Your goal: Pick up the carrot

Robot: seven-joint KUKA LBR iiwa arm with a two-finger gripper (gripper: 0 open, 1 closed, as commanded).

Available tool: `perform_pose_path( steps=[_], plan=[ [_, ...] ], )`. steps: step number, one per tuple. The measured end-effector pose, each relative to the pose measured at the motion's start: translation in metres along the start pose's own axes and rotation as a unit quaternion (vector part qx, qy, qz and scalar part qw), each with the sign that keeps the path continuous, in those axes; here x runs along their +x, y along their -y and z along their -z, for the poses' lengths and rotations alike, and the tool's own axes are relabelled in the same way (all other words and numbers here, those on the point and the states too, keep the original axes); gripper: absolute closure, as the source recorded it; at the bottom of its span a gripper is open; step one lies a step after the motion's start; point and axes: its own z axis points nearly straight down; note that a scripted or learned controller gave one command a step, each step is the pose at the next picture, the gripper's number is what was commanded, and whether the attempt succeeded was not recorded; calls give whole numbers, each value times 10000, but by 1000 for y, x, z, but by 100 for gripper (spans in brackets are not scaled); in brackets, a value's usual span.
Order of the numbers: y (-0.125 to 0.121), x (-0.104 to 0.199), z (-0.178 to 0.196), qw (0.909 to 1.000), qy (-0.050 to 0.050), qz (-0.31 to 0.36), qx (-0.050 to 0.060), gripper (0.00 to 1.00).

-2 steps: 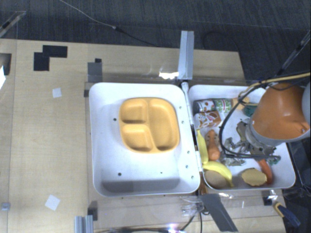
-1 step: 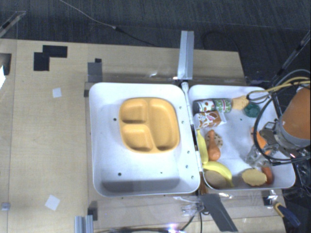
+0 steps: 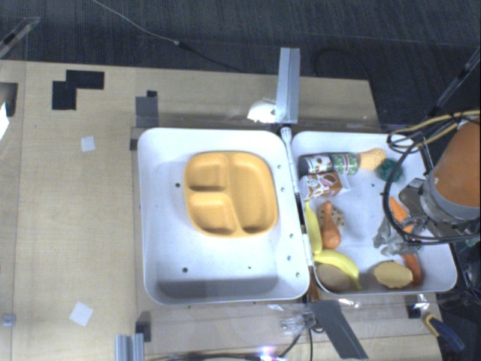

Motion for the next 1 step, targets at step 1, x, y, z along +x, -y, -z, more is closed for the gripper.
perform_pose_path(
  steps=[1],
  plan=[
    [-19, -34, 52, 9919, 4, 1270, 1, 100]
  ],
)
